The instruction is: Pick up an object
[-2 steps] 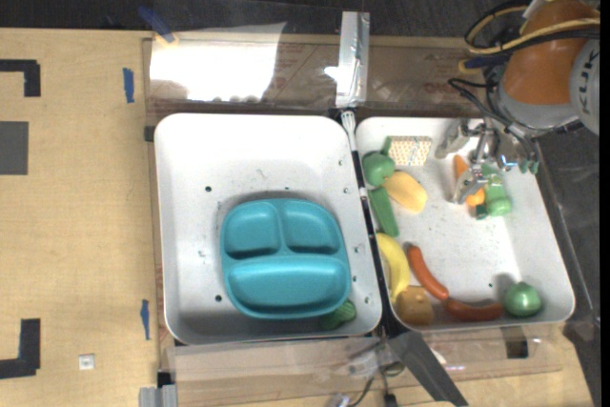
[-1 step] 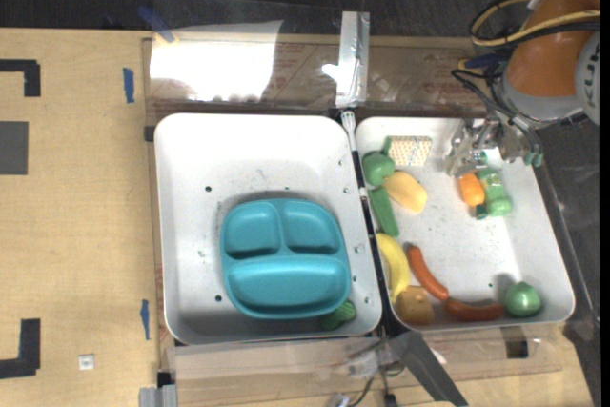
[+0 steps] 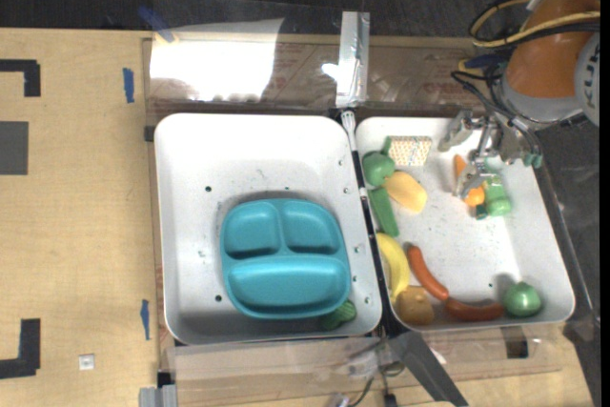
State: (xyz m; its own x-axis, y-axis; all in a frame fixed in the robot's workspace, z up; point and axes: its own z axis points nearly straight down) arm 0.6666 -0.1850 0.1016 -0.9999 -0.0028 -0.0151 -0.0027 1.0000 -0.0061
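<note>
Your gripper (image 3: 481, 169) hangs low over the upper right part of the right bin (image 3: 548, 234), reaching in from the right beneath the arm's orange band (image 3: 548, 62). A small orange and green toy (image 3: 486, 195) sits right at its tips. Whether the fingers stand apart or are closed on the toy cannot be made out; the metal parts and the toy blur together there.

The toy is in the bin's upper right area, well apart from the other play food. A yellow piece (image 3: 408, 193), a green piece (image 3: 377, 169) and a pale corn-like block (image 3: 410, 150) lie near the bin's left wall. A banana (image 3: 394, 262), a red sausage (image 3: 427, 272) and a green ball (image 3: 522, 299) lie toward the near edge. The left bin (image 3: 181, 205) holds a blue divided tray (image 3: 283, 254).

Risks, as a judgement: the toy is small and irregular, so the tips may close off-centre and push it aside, or catch just an edge and drop it on lifting.
</note>
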